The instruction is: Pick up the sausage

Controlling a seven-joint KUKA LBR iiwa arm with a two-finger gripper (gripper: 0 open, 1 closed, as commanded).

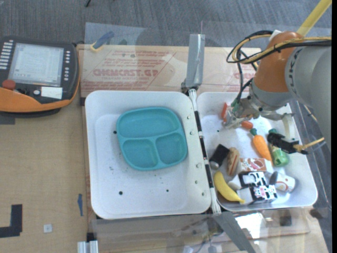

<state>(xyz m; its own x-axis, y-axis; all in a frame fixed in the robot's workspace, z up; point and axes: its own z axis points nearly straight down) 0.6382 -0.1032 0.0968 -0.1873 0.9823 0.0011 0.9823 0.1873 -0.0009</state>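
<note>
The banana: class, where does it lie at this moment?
In the camera view, the banana lies in the right-hand bin, at its lower left corner beside the divider between the bins, just below the hot dog bun.

We see the small reddish-orange toy sausage (245, 124) lying flat on the floor of the right bin, toward its far side, tilted slightly

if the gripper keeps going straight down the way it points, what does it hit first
Probably the small reddish-orange piece beside the gripper, or else the floor of the right bin; depth is hard to judge.
</note>
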